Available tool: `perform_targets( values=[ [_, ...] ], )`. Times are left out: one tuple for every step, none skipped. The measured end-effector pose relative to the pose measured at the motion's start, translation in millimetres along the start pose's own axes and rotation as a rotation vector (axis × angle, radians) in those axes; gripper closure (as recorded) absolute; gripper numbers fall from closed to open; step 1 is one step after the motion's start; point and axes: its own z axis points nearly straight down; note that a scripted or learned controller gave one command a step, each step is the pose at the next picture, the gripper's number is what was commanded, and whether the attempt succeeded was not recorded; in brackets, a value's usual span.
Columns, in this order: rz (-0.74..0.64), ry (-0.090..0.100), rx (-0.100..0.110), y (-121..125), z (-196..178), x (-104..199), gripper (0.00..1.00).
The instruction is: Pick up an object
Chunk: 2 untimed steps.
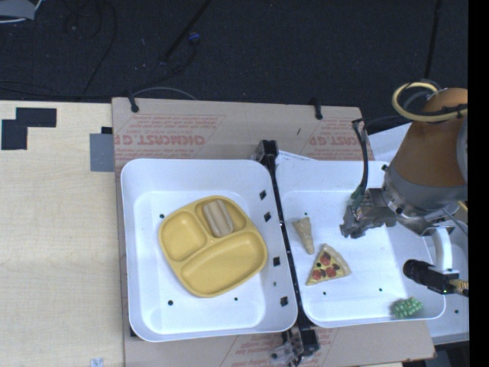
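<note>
Gripper [357,222] hovering over the right bin [367,312], finger state indiscernible; pizza slice [328,264] lying just below-left, bread wedge [304,234] left.

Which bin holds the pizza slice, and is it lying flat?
The pizza slice lies flat, topping side up, on the floor of the right bin, apart from the claw above it.

Grey, orange-banded arm [432,155] from the right, wrist bent down and leftward.
</note>
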Motion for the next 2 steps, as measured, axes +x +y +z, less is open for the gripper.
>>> perform_targets(
  values=[
    [0.001,-0.001,0.000,2.8,5.3,44.6,1.00],
    [0.000,-0.001,-0.002,4.9,-6.2,100.3,1.00]
  ],
)
